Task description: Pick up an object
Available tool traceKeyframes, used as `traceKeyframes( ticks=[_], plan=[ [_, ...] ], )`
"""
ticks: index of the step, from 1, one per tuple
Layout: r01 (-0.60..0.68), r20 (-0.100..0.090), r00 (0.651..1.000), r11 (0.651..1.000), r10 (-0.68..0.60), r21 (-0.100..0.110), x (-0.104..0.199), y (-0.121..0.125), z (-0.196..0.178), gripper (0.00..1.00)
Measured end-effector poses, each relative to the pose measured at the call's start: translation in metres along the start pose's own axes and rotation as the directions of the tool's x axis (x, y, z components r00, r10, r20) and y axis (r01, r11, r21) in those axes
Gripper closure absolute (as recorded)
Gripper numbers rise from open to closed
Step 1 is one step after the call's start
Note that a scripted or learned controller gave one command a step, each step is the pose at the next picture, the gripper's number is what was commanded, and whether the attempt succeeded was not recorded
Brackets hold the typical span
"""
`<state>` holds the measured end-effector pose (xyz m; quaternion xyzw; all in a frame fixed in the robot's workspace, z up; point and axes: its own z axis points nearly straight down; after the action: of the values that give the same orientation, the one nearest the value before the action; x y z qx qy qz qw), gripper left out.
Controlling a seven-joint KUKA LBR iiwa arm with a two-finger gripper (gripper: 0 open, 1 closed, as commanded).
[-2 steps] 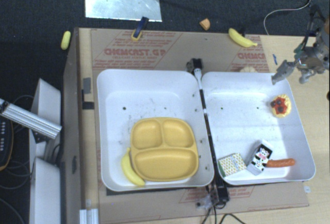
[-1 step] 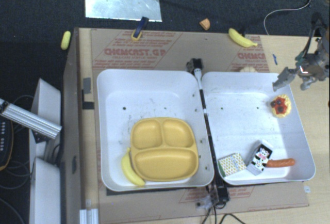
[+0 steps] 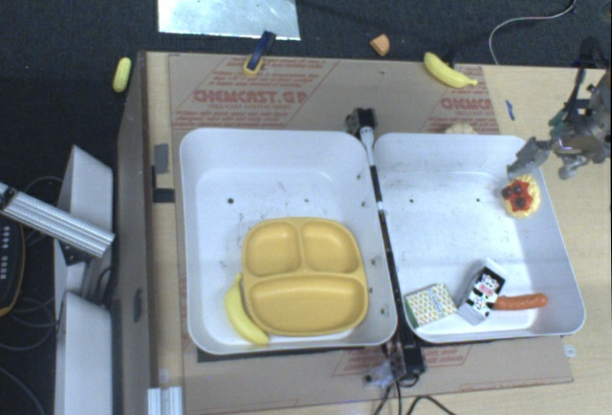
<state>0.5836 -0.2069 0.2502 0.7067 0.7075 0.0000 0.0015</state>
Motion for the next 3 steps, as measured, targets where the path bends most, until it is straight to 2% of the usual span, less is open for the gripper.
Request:
traceKeyframes(
  ticks=[1,2,3],
  plan=[
    [0.003,0.001,1.000,1.000,-0.003,-0.003,0.000,0.001,-0.011,1.00],
    [0.003,0.000,1.000,1.000,-0.003,-0.003,0.000,0.001,-0.011,0.00],
    [0.003,-0.001,1.000,1.000,-0.003,-0.001,0.001,0.038,-0.013,0.00]
  ],
)
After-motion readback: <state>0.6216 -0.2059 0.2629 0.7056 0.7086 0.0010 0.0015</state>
